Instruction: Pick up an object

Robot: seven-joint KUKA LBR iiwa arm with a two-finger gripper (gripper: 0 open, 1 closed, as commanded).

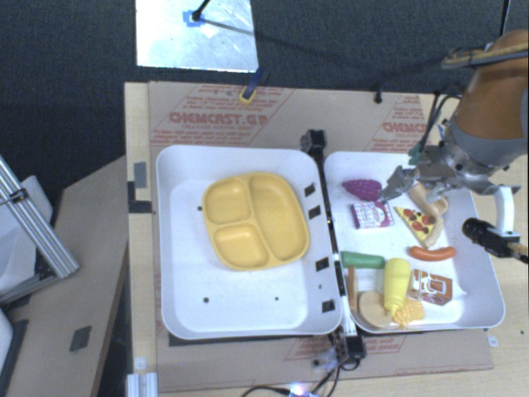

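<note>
Two white bins on a worktop point(207, 110) printed "CHEMCAST GP"; yellow tray point(252, 220) in left bin point(178, 246); toy foods in right bin point(488, 304), pizza slice point(418, 224) at four o'clock of the gripper point(402, 180); jaws' spread cannot be told

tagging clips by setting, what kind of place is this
Probably a robotics lab bench set up for picking trials: a robot arm reaches over two white bins, one holding toy food such as a pizza slice, the other a yellow divided tray.
</note>
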